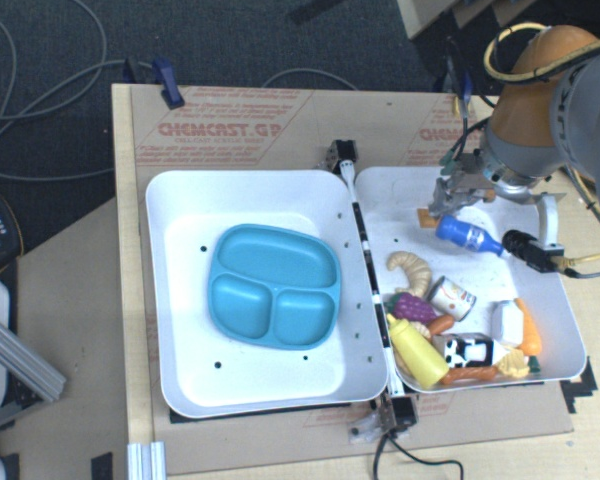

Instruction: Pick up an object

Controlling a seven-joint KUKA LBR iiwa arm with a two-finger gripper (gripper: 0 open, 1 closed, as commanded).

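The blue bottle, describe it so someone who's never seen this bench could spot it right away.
Look in the right bin, toward its far end, just below the gripper. The blue bottle lies on its side there, apart from the toy-food pile at the near end. It is the only blue item in that bin.

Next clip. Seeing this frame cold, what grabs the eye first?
The big blue divided plate lying in the middle of the left bin stands out most. Next is the heap of toy food in the right bin's near corner, a yellow bottle among it. The gripper is down at that bin's far side, beside a blue bottle lying on its side.
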